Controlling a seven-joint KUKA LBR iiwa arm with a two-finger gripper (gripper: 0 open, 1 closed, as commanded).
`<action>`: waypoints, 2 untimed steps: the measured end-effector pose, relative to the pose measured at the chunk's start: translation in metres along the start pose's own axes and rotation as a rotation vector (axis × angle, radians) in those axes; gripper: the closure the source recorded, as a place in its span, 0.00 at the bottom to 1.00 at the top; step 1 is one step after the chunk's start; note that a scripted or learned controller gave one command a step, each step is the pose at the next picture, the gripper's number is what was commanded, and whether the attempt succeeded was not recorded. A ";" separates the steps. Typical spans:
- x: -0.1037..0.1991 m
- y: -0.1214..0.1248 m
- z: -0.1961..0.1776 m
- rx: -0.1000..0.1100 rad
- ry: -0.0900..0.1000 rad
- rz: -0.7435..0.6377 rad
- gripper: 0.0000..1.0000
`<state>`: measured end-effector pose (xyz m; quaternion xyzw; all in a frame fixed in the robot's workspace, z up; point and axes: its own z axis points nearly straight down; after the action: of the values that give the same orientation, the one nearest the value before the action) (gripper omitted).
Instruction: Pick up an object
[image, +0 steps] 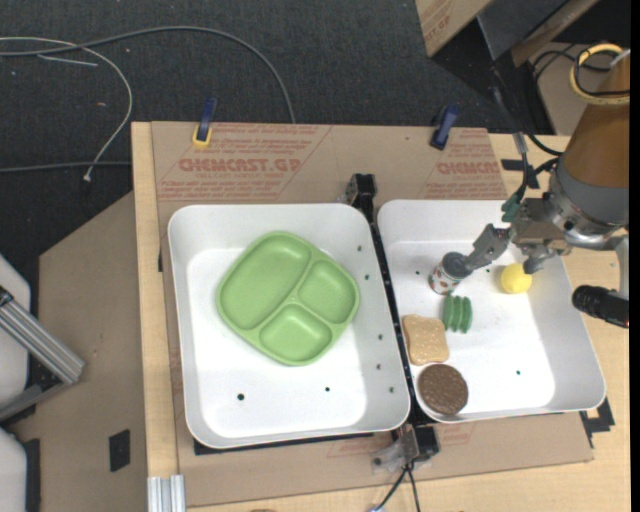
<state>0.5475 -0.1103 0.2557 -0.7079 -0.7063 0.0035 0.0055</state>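
Observation:
My gripper (492, 266) hangs over the back of the right bin (570, 345), open, its two fingers spread wide with nothing between them. The tip of one grey finger (462, 264) is just beside a small red-and-white can (440, 280). Close under the other finger (531, 262) lies a yellow lemon-like object (516, 279). Further forward in the same bin are a green ridged piece (458, 313), a slice of toast (428, 340) and a round brown patty (442, 389).
The left bin (200, 300) holds a green divided plate (289, 297). A black clamp (361, 188) sits at the back where the bins meet. Blue clips (206, 110) (445, 124) hold the cardboard base. Cables run behind the arm at the upper right.

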 end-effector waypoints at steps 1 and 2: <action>0.000 0.002 -0.005 -0.011 -0.001 -0.002 0.00; 0.002 0.008 0.038 -0.006 -0.001 -0.002 0.00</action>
<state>0.5549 -0.1085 0.2171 -0.7071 -0.7071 0.0015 0.0031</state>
